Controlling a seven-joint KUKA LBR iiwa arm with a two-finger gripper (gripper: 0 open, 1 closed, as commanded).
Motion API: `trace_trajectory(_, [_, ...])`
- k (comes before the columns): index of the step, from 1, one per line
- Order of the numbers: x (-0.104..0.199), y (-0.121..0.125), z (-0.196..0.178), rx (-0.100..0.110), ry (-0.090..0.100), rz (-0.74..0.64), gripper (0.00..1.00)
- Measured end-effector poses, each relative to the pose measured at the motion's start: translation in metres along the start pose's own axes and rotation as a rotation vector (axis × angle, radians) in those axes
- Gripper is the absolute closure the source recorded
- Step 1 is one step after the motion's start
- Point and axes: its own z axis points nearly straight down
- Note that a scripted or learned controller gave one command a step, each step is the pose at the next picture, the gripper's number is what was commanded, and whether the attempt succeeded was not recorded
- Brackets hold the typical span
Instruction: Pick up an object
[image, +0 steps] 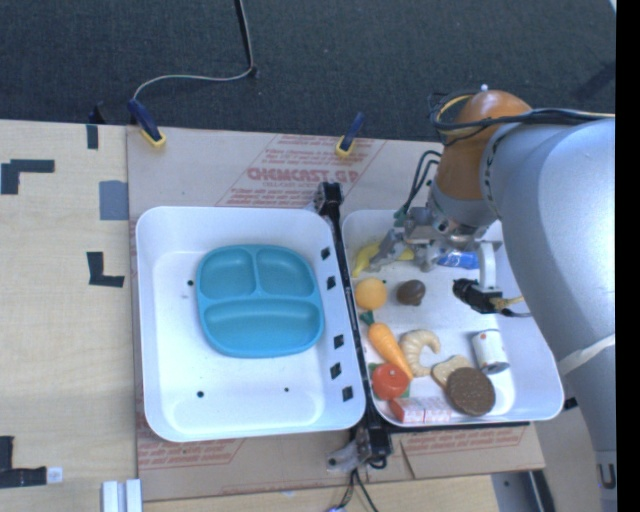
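Small round yellow-orange fruit (371, 293) beside carrot (388, 345), right bin (545, 385).

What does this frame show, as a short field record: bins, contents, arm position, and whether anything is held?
left bin: holds a blue divided plate
right bin: toy food, including an orange, carrot, tomato, croissant, cookie, small can, a dark brown lump
gripper: low over the far end of the right bin, near a yellow item
held object: none visible between the fingers
task status: nothing lifted yet
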Motion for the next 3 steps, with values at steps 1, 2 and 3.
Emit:
trace_trajectory(1, [0.005,-0.011,0.000,-0.016,0.004,0.002,0.00])
trace_trajectory(2, [0.005,-0.001,0.000,0.009,0.007,-0.004,0.00])
trace_trajectory(3, [-0.007,-0.049,0.000,-0.027,0.020,-0.004,0.00])
